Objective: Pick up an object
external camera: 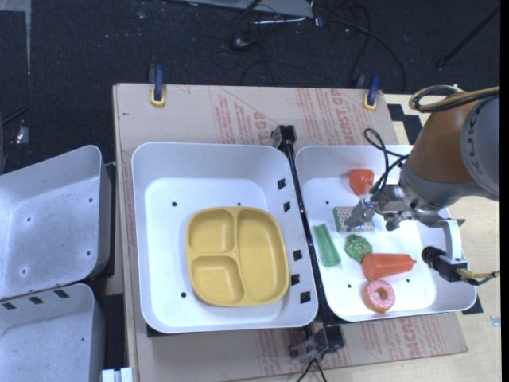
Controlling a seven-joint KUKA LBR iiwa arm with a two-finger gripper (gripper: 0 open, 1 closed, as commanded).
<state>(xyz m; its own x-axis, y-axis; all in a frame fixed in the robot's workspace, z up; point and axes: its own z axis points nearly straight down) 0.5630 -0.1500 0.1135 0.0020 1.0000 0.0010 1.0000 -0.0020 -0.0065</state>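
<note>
Bumpy green broccoli-like toy in the right white bin, just below and slightly left of the gripper, beside a long orange carrot. Gripper state impossible to tell; nothing visibly held. Faint red print on the cardboard-covered desk, unreadable.

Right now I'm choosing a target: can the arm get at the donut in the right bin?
Probably yes. The donut lies uncovered near the bin's front wall, with the carrot close behind it; the gripper is already over that bin.
</note>
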